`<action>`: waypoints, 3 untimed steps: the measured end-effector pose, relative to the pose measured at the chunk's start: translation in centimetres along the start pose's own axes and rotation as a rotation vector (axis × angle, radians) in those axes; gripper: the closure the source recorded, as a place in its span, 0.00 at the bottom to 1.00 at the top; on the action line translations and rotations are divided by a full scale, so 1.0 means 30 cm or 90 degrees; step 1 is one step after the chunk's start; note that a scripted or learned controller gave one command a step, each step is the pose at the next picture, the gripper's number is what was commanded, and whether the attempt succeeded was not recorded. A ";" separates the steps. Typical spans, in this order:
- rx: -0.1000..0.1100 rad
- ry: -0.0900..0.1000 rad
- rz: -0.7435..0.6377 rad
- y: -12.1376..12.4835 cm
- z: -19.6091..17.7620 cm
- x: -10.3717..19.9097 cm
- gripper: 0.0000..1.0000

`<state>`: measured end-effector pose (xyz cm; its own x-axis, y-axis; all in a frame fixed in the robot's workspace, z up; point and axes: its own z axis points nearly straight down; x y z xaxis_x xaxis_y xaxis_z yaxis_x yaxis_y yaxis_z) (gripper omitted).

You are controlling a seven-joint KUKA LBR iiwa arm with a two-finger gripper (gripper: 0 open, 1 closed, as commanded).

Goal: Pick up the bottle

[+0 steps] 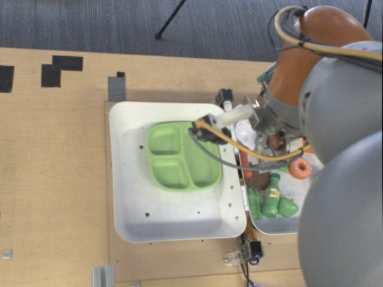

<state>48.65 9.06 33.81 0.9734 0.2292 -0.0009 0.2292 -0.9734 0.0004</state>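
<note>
Mostly the risk is clutter: the bottle, green with a yellow label, stands in the right bin at about 4 o'clock in the frame, touching green items at its 9 o'clock and another green piece at its 3 o'clock, so a descent could catch a neighbour or knock the bottle over. The pincer sits above the bin divider at the bottle's 12 o'clock, and whether it is apart or together I cannot tell; wrist and cable hide it. The loose cable could snag. Right bin also has a brown round thing and an orange ring at 2 o'clock of the bottle. Left bin holds a green divided tray. Both bins rest on the tabletop.
</note>
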 end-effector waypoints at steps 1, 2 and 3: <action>0.001 0.000 0.001 -0.195 0.194 0.047 1.00; 0.001 0.001 -0.021 -0.333 0.180 0.079 1.00; 0.000 0.002 0.017 -0.014 0.021 0.005 1.00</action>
<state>48.70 9.51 33.18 0.9793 0.2026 0.0017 0.2026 -0.9793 0.0007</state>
